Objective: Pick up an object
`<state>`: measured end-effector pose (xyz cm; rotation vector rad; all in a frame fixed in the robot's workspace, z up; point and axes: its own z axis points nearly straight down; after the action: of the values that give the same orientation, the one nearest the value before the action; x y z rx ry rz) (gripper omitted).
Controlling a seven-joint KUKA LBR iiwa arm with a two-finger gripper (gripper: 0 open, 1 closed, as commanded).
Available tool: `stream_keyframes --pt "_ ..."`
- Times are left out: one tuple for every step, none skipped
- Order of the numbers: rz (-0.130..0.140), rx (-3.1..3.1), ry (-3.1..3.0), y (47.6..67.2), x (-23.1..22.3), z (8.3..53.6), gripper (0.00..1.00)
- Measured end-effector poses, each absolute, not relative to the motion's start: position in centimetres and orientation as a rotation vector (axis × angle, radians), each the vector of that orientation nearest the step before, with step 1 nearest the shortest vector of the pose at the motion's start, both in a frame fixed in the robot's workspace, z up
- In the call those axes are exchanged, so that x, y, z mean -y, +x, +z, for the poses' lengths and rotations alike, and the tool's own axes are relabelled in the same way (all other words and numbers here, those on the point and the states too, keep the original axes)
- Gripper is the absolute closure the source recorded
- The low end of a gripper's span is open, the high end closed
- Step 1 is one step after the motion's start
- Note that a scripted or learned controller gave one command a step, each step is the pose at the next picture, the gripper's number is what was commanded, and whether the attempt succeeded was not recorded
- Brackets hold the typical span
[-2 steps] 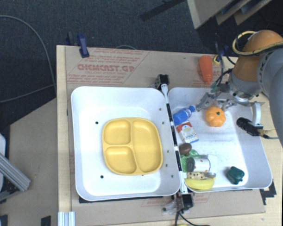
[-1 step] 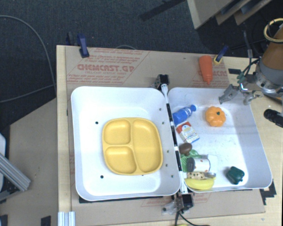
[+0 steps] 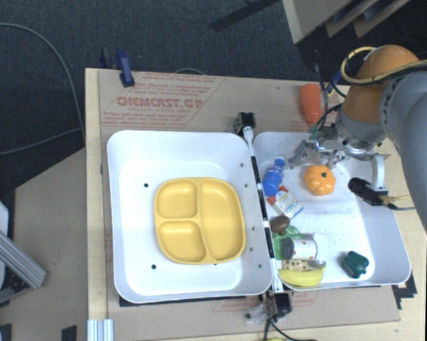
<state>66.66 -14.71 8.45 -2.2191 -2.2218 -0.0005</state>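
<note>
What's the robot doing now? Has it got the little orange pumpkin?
Gripper low over right white bin. Small orange pumpkin toy just below it, resting on bin floor, not lifted. Blue plastic bottle close on pumpkin's left.

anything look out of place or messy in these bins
Somewhat. The small items in the right white bin are crowded against its left wall, with a yellow plastic banana at the bottom corner. An orange carrot-shaped toy lies outside the bins on the brown board.

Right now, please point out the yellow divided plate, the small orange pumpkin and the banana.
yellow divided plate [image 3: 199, 222], camera view, centre ridge.
small orange pumpkin [image 3: 319, 181], camera view, its body.
banana [image 3: 302, 277], camera view, its middle.
</note>
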Motion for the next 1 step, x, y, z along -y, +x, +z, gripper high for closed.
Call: stream_keyframes --pt "0.001 2.221 -2.222 61.82 16.10 12.52 0.00"
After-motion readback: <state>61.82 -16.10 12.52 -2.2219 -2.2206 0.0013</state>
